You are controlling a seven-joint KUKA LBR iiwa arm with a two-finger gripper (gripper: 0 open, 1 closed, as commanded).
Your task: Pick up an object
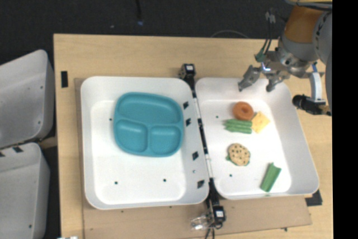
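**Camera view: open gripper above a crowded little pile**

Camera view looks down on a wooden bench [67, 59] with two white bins. The left bin [95, 187] holds a big blue plate [148, 123] with three sections. The right bin [296, 137] holds the small toy foods. The grey and orange arm [305, 14] reaches in over the far right corner of that bin.

The gripper [262, 81] hangs there with its two fingers spread apart. Nothing is between them.

Any food could be picked. The orange donut [243, 110], the yellow cheese [260, 121] and the green beans [239, 126] lie just below the gripper, and they touch each other. The cookie [239, 154] lies apart, closer to the front. The green stick [271, 177] lies near the front right corner.

What could go wrong? I think the pile is the tricky part. The fingers may land on two foods at once and push them away. The cookie and beans look flat, so the fingers could slide over the top. The gripper is also close to the bin wall and might bump it.
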